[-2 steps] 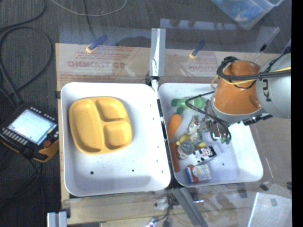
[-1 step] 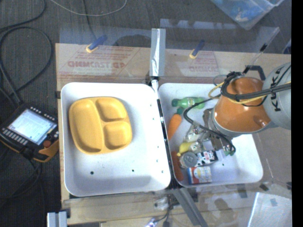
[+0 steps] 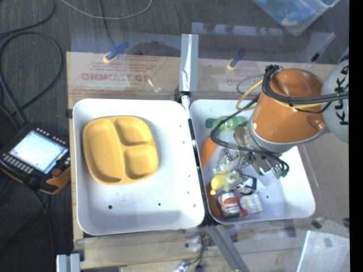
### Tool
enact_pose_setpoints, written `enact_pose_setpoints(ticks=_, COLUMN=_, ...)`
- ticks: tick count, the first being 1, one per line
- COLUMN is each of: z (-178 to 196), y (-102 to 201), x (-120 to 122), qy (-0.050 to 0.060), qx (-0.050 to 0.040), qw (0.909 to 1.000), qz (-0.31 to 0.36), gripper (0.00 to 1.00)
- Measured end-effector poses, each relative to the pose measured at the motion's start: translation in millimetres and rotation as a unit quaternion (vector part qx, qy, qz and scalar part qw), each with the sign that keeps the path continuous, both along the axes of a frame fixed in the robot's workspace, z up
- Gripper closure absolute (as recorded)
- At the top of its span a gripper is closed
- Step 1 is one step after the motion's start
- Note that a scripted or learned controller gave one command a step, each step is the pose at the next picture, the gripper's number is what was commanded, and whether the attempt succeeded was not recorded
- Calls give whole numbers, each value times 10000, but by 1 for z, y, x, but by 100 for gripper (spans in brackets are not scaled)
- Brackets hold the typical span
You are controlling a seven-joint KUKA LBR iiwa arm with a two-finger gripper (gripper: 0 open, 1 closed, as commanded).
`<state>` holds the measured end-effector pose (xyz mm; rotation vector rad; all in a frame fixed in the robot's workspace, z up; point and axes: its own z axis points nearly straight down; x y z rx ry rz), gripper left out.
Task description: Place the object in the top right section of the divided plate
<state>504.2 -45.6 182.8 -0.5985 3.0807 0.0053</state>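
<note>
Camera view: gripper (image 3: 245, 158) is lowered among clutter (image 3: 232, 191) in the right bin (image 3: 295, 200).
Its state cannot be told; no object is seen held, and the plate (image 3: 120, 148) is unfilled.

Floor (image 3: 34, 55): dark grey carpet, thin cables lying on it at 11 o'clock.
Bench (image 3: 130, 75): brown board with faded red print (partly unreadable).
Pendant (image 3: 35, 158): lit screen, at 9 o'clock.
Plastic box (image 3: 295, 1): clear, at 1 o'clock.
</note>
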Motion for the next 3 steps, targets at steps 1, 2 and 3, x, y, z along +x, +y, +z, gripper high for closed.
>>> enact_pose_setpoints(ticks=1, z=0, y=2, x=-11, qy=8, qx=-13, qw=9961, qz=887, gripper=100)
enact_pose_setpoints(ticks=2, z=-1, y=32, x=-9, qy=8, qx=-2, qw=9719, qz=2352, gripper=100)
enact_pose_setpoints(ticks=3, z=-1, y=40, x=-12, qy=-1, qx=-2, qw=9371, qz=3492, gripper=100)
